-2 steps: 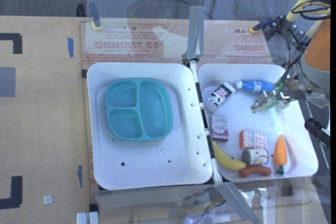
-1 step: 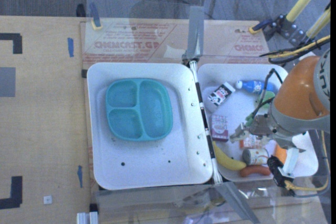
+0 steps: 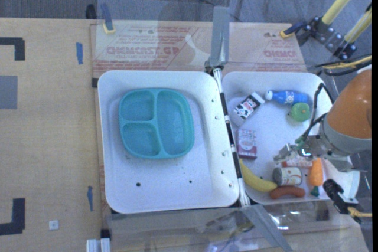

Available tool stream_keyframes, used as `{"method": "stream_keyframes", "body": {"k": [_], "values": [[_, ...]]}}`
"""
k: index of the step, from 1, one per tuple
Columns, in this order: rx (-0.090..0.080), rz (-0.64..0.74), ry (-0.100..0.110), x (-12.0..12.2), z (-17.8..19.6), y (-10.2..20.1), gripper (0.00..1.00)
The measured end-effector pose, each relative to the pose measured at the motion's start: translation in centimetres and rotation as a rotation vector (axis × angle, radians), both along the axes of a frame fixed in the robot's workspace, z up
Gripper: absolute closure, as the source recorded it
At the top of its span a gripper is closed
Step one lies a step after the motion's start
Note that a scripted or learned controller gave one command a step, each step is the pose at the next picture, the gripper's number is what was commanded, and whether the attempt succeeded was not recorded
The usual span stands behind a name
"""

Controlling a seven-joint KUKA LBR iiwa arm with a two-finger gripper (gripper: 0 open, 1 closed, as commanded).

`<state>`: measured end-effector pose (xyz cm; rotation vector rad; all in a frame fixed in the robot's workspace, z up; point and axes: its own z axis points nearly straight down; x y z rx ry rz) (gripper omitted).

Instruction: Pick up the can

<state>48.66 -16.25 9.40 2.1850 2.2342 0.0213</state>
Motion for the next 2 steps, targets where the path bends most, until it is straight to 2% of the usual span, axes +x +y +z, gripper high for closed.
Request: {"method": "stream_keyframes", "body": {"k": [1,2], "values": [[0.0,-0.08,0.002,2.5,0.0,-3.4,0.0],[-0.011,-0.128,-0.013,0.2,0.2,1.5,0.0]]}}
